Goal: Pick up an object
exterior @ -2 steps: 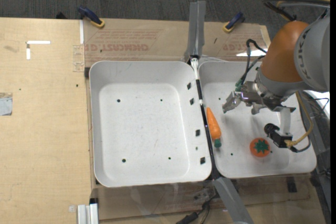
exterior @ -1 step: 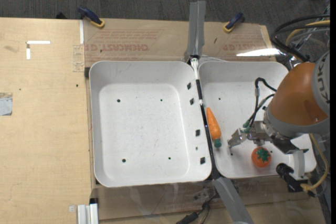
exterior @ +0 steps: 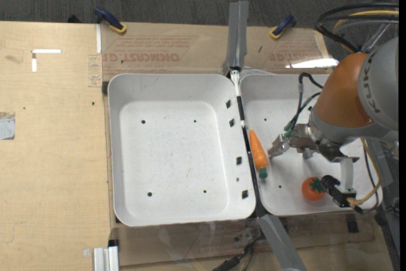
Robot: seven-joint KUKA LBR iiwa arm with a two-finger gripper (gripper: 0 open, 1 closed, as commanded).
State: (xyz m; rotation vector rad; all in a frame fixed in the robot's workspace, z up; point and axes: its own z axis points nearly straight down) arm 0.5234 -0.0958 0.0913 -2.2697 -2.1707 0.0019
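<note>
From the camera above, the wooden bench [exterior: 51,136] carries two shallow white bins side by side, and the right bin [exterior: 279,105] serves as the landmark here. The left bin [exterior: 171,149] touches its left wall along a shared seam. Inside the right bin, a toy carrot [exterior: 257,150] lies against that left wall, orange body with its green end pointing toward the near edge. A small orange round fruit [exterior: 312,190] with a green top sits near the bin's near edge, toward its right side, well apart from the carrot. The grey arm [exterior: 374,92], with its orange band [exterior: 342,98], reaches over the right bin from the right. Its hand [exterior: 285,144] hangs over the middle of the bin, just to the right of the carrot and not touching it; whether its fingers are spread or closed cannot be told, and nothing shows between them. Beyond the right bin's far wall, two clamps [exterior: 282,26] grip the bench edge, and a grey post [exterior: 238,35] rises where the bins meet.
</note>
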